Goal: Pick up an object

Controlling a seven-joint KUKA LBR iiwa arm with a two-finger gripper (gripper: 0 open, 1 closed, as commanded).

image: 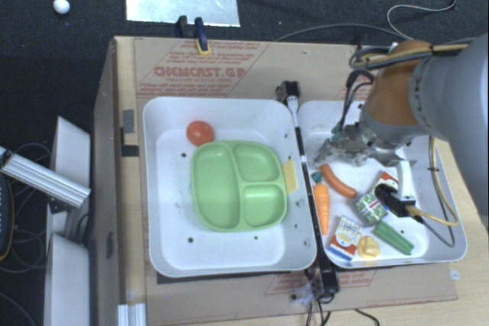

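Over the right bin (pixel 451 237), gripper (pixel 345 151) low among the toys, finger state impossible to tell, hot dog (pixel 338 181) just below it, carrot (pixel 322 206) nearby, green tray (pixel 235 185) in the left bin (pixel 164 187).

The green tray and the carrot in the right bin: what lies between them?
In the camera view, between the green tray and the carrot lie a small yellow piece at the tray's edge and the bins' adjoining rims.
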